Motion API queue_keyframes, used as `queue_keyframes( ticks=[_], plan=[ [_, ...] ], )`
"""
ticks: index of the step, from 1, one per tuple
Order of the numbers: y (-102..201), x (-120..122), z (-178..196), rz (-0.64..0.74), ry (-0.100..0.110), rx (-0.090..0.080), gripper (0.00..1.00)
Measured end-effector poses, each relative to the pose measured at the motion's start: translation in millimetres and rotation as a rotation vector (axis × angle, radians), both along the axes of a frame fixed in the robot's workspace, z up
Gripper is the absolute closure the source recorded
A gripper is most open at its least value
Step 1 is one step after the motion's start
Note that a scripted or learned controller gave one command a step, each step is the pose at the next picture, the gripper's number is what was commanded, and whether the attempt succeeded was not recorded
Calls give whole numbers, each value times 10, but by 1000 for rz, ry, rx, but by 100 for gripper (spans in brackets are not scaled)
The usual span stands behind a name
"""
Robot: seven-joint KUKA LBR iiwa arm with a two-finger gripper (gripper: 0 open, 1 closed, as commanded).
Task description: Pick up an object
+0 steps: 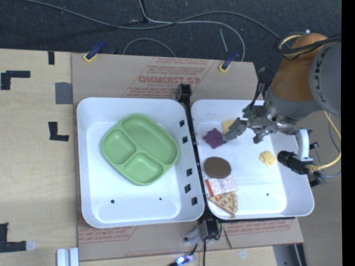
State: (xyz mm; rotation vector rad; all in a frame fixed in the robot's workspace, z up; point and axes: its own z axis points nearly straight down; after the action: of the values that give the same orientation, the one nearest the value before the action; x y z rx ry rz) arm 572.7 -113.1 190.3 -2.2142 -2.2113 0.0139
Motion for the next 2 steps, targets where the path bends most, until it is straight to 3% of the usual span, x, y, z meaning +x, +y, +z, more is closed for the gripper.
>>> queue_keyframes(
  ticks=[1,2],
  plan=[
    [1,31,66,3,-13,-2,0],
    [31,17,-582,2,-7,-2,0]
  ],
)
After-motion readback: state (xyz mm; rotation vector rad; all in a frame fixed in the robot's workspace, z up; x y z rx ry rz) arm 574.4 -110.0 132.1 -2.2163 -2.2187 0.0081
